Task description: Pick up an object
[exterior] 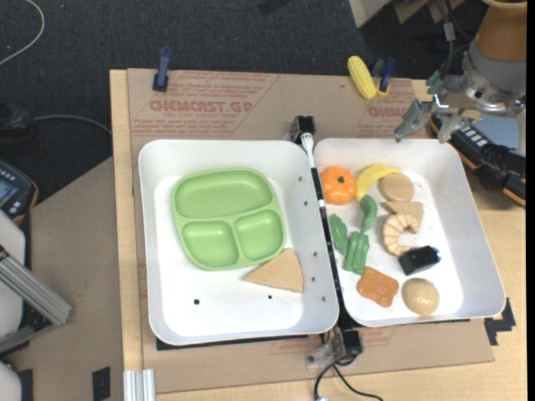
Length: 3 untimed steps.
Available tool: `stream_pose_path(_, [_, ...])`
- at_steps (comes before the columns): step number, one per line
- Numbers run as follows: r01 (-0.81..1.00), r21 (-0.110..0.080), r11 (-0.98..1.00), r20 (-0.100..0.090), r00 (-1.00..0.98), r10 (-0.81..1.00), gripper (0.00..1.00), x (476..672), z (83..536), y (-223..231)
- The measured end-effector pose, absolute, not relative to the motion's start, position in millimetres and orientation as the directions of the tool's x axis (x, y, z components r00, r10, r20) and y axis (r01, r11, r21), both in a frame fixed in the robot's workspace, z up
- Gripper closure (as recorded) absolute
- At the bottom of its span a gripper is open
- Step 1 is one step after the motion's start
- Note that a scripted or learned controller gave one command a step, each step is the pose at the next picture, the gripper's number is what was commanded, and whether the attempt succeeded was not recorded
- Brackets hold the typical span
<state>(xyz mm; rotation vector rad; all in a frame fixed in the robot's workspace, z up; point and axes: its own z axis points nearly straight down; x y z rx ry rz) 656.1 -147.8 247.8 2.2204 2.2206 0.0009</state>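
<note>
One gripper seen, at top right corner of right bin, hanging just beyond that bin's far rim. Fingers spread apart, nothing betw. them. Grey arm w/ orange band rises behind it toward frame's top right.

Right bin contents, all well clear of gripper:
- Orange fruit at far left of bin, close to the divide.
- Banana just right of orange fruit, touching a tan round piece.
- Curled pastry below tan piece, approx. bin centre.
- Green pods left of pastry, running down from orange fruit.
- Black block just below pastry, tilted.
- Orange-brown chunk below green pods.
- Beige egg-shaped item at near edge, right of chunk.

Left bin sits edge to edge w/ right bin. Holds a green divided plate, 3 compartments, in far half of left bin. Tan wedge lies just below plate's right corner, toward right bin.

Outside bins: corn cob on cardboard sheet beyond right bin's far rim, left of gripper. Blue clamp at sheet's far edge, above left bin.
</note>
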Motion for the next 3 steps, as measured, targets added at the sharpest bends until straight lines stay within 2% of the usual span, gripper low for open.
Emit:
stream_pose_path(1, [1.000, 0.005, 0.001, -0.002, -0.001, 1.000, 1.00, 656.9, 259.0, -147.7])
stream_pose_path(2, [1.000, 0.002, 0.006, 0.003, -0.006, 1.000, 1.00, 558.0, 323.8, -82.2])
stream_pose_path(3, [1.000, 0.002, 0.001, 0.000, -0.001, 1.000, 1.00, 561.0, 329.9, -85.7])
